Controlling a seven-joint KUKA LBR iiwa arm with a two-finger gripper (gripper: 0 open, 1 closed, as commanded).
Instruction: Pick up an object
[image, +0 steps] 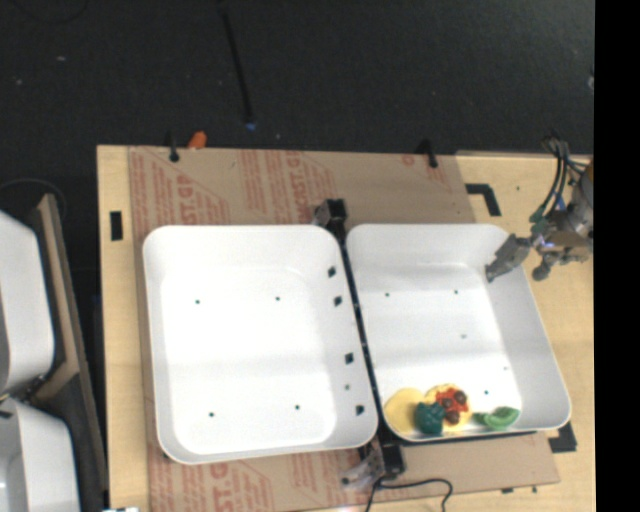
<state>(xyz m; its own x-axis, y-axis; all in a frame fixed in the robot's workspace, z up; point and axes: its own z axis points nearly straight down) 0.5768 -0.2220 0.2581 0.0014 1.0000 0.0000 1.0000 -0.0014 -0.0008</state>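
Yellow toy pile (440, 408) lies in the right bin's (440, 300) near corner, well apart from the spread, empty pincer (525, 260).

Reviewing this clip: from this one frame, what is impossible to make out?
- Pincer, camera view: small and blurred at the right bin's far right corner; its opening cannot be judged.
- Arm beyond the wrist: cut off by the view's right side.
- Pile of objects in that bin's near corner: yellow, teal, red and green pieces overlap, too small to name or count.
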